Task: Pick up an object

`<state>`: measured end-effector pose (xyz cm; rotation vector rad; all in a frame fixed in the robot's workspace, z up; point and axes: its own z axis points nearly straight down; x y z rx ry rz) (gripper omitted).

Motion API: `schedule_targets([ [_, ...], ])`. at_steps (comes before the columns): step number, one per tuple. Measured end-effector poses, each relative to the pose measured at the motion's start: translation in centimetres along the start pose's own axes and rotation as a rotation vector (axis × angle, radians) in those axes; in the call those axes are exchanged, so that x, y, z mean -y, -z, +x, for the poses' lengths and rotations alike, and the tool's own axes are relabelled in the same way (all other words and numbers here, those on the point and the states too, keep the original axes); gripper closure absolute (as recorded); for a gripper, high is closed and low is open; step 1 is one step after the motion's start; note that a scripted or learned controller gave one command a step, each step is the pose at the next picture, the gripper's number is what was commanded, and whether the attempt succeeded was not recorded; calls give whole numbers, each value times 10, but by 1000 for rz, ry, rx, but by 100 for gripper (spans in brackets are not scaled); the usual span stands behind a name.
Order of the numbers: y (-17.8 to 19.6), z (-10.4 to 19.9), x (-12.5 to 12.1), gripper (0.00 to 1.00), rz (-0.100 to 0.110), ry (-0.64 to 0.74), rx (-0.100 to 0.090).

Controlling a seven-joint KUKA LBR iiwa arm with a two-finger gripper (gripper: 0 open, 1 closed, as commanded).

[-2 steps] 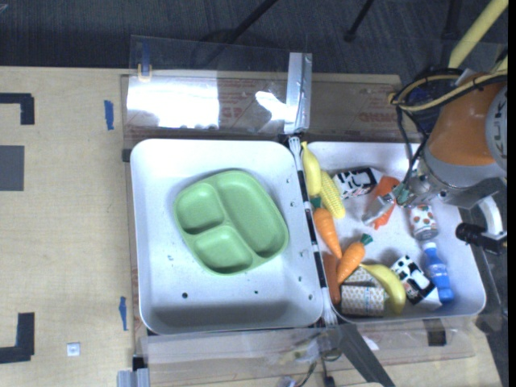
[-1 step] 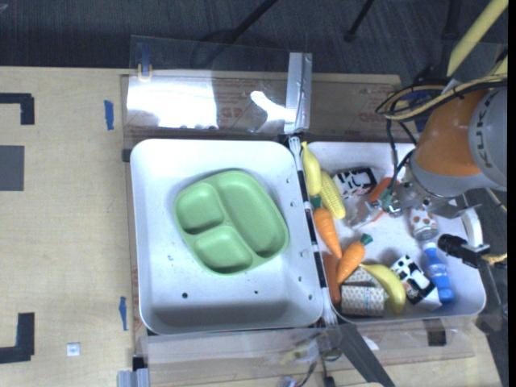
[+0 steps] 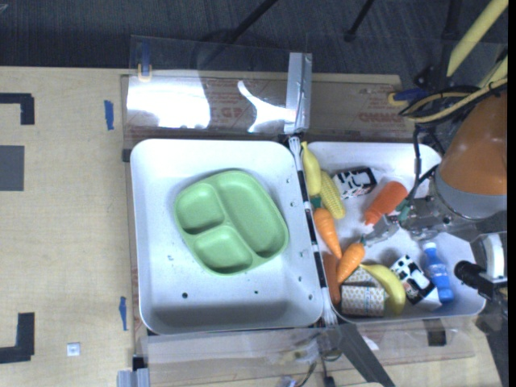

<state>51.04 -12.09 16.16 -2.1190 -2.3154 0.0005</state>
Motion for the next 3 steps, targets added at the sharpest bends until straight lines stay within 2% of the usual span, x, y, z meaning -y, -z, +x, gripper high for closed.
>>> schedule_targets([
  [1,-55,27,5,0,-18,211,1],
  [2,-64,18,19,0,-32,549,17],
  [3,-10,-35,30,0,-4,504,4],
])
